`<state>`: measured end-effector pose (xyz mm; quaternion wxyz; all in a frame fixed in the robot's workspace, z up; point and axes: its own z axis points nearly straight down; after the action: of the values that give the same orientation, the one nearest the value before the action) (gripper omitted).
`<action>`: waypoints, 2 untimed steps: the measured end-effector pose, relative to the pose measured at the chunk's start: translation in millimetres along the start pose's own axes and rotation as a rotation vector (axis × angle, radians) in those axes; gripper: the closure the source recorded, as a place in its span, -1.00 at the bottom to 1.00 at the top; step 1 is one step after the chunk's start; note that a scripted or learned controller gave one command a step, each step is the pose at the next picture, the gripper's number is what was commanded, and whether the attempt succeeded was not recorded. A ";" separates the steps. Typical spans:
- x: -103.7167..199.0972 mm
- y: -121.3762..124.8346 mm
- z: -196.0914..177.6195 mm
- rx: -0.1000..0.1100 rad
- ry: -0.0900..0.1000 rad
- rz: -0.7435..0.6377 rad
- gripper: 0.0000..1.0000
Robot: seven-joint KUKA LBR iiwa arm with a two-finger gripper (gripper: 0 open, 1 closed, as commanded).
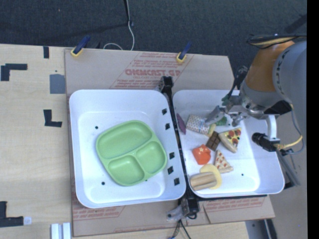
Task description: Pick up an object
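**Desk:** BENCH, FROM ABOVE. Where does your arm stand?

**Caption writer:** Your grey arm with its orange band reaches in from 3 o'clock. Its gripper (227, 114) hangs low over the upper middle of the right-hand shallow white bin (249, 176). Whether it is open or closed you cannot tell from this angle, and nothing can be seen held in it.

**Desk:** And the likeliest catch?

**Caption writer:** The wedge-shaped yellow-and-red toy pizza slice (231, 139), just at the gripper's 6 o'clock. A small brown block (214, 141) lies against it at 9 o'clock. A crinkled silver-white packet (198, 125) sits at 10 o'clock and a red rounded toy (202, 155) at 8 o'clock. A second pizza wedge (223, 162) and a tan bun-shaped toy (205, 179) lie further toward 7 o'clock.

**Desk:** How will it handle?

**Caption writer:** It looks light, stiff and smooth, probably hard plastic, so it is not fragile but likely to skid or tip. You would do best to close across its two straight sides near the thick crust end, clear of the brown block.

**Desk:** The other bin?

**Caption writer:** It holds a pale green three-compartment plastic plate (131, 152), well apart at 9 o'clock.
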<state>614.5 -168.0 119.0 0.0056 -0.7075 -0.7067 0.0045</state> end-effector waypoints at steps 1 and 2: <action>44.2 -42.8 36.6 -0.013 -0.002 -0.003 -1.00; 59.1 -65.3 34.0 -0.017 -0.004 -0.002 -1.00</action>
<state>548.8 -108.8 86.0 -0.0019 -0.7069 -0.7074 -0.0004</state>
